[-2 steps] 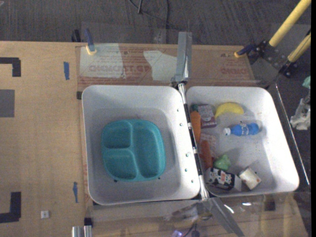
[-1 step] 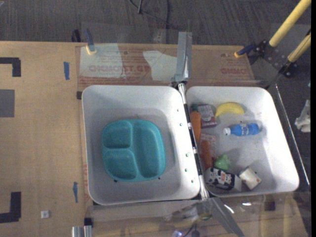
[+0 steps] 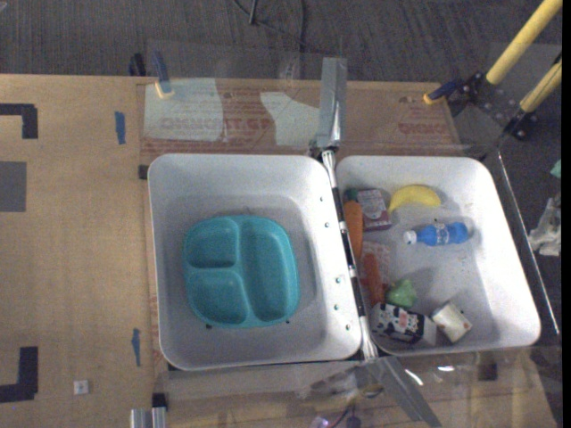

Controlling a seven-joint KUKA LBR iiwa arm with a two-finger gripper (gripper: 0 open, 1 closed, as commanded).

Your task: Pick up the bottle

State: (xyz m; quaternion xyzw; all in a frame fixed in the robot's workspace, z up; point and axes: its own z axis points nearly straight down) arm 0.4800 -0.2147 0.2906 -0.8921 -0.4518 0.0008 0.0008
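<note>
Not much readable here tbh. The clear plastic panel behind the left white bin (image 3: 192, 111) has reddish block lettering showing through it, looks mirrored or upside down, and I can't make out the actual word. Same kind of reddish print sits on the cardboard strip behind the right white bin (image 3: 412, 127), also unreadable. The small blue plastic bottle with a white cap (image 3: 439, 234) has a label, but it's too tiny and blurry to read. The black-and-white patterned carton (image 3: 399, 323) has print on it too, nothing legible.
</note>
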